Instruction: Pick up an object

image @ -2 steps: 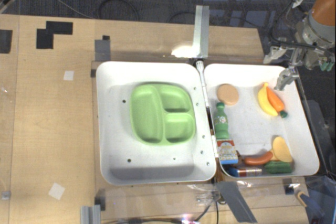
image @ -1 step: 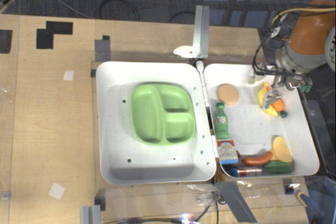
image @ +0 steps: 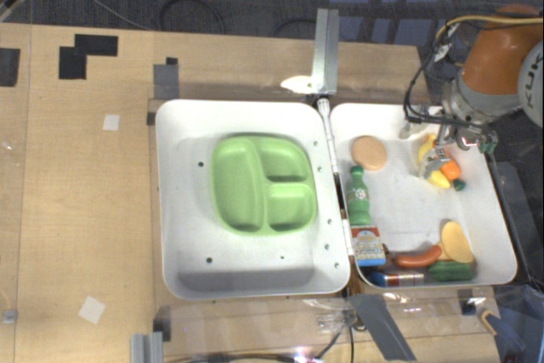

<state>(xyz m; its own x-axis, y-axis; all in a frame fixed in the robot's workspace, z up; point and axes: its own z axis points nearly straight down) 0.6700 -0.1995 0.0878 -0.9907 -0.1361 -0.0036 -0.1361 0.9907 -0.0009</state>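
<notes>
Yellow and orange toy pieces [image: 444,172] are sitting in the top right part of the right bin [image: 507,242], and my claw [image: 442,150] is hanging right over them. I am reaching in from the right side. My claw is so close to the toys that I cannot tell if it is open or closed, and I am not seeing anything held in it for sure.

I am thinking about what could go wrong. The little toys are bunched up together near the bin wall, so my claw could be bumping the wall or pushing the toys away. It could also be pinching two of them at once, and one could be slipping out. They look small and smooth, so I am guessing they are slippery.

Other things are lying in the same bin: a tan round cookie [image: 369,151], a green bottle [image: 359,198], a small box [image: 368,246], a red sausage [image: 416,256], a green veggie [image: 450,270] and a yellow chip [image: 456,241]. A green tray [image: 259,183] is resting in the left bin [image: 178,259] on the tabletop [image: 76,208].

The bottle and the box are showing labels, but the writing is too small for me to read.
</notes>
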